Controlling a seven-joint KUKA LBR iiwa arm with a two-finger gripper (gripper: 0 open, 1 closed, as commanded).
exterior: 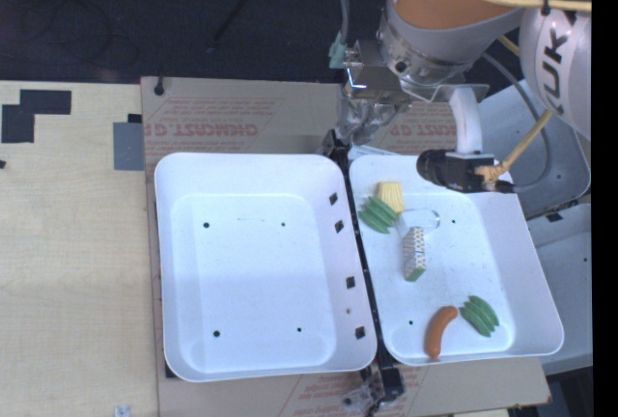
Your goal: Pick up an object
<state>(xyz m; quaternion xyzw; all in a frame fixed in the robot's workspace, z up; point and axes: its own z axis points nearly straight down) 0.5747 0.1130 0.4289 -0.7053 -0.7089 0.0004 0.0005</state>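
The right bin (526, 246) holds several small items. A yellow corn piece (390, 194) lies near its back left, touching a green ridged vegetable (376, 214). A speckled grey-white cylinder with a green end (414, 253) lies mid-bin, with a small clear item (422, 219) just behind it. An orange sausage (439, 330) and a green pod (480, 315) rest near the front. My gripper (363, 124) hangs over the back edge where the two bins meet, behind the corn and apart from every item. Nothing shows in its grasp.
The left bin (183, 212) sits beside the right one, with a black divider strip (351, 241) between them. Both rest on a cardboard sheet (232, 116) on the pale bench. The arm's bulk fills the upper right.
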